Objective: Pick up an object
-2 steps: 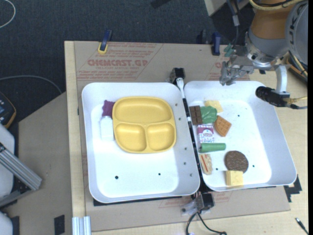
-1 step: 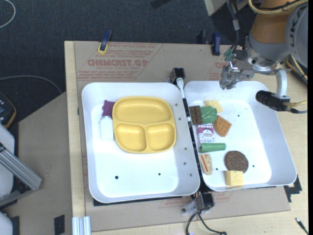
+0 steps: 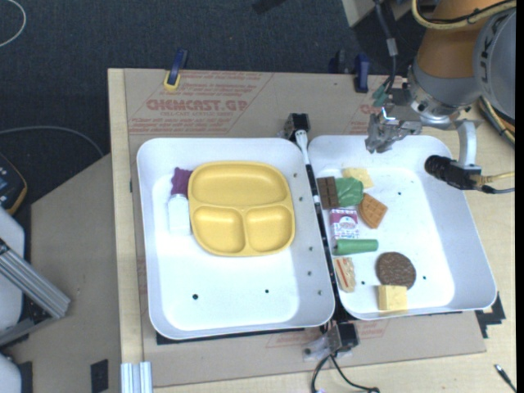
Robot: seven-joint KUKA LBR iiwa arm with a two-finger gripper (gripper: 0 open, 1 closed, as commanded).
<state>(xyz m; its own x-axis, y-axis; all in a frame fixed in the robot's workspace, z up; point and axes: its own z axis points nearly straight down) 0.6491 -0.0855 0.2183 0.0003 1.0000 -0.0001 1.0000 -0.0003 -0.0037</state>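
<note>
Dark carpet surrounds a cardboard-topped bench [image 3: 246, 97] that bears two white bins side by side. Nearest the camera, in the right bin [image 3: 442, 244], a yellow block [image 3: 392, 297] lies just below a dark brown round cookie [image 3: 395, 267], with a hot-dog-like piece [image 3: 345, 273] to their left. Farther up sit a green cylinder [image 3: 357, 245], a small red-and-white packet [image 3: 344, 219], an orange cracker [image 3: 372, 210], a green leafy piece [image 3: 349, 191], a brown bar [image 3: 327, 191] and a pale yellow wedge [image 3: 357, 176], all clustered along the bin's left half. The left bin [image 3: 164, 301] holds a yellow divided tray [image 3: 241, 207], with a white bottle [image 3: 178, 214] and a purple item [image 3: 180, 180] tucked against the tray's left side. At the far end, the gripper [image 3: 381, 142] hangs over the upper edge of the right bin, above the pile and apart from every object; nothing sits between its fingers, and whether they are spread or closed cannot be told. The grey arm with its orange band [image 3: 458, 23] rises to the upper right.
</note>
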